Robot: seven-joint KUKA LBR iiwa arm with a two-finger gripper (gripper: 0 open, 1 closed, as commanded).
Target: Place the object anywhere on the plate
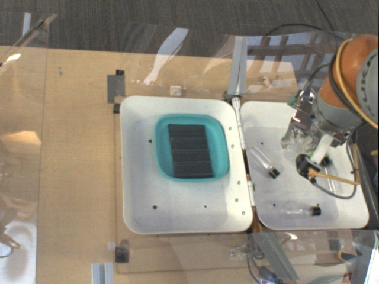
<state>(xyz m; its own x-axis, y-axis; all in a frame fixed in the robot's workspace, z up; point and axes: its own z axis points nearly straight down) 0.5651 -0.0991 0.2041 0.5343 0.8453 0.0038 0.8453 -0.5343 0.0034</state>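
A teal plate (220, 149) with a dark ridged insert (190, 151) lies in the left bin (139, 176). In the right bin (349, 215), a clear tube with a black cap (263, 161) lies slantwise near the left wall. A second clear, black-capped tube (299, 209) rests along the front. My gripper (294, 136) hangs over the upper middle of the right bin, right of and above the first tube and apart from it. Nothing shows in its grasp.
The grey and orange arm (349, 87) covers the right bin's far right corner. A yellow cable with a black end (323, 173) trails below the wrist. A metal divider (238, 76) runs back from between the bins.
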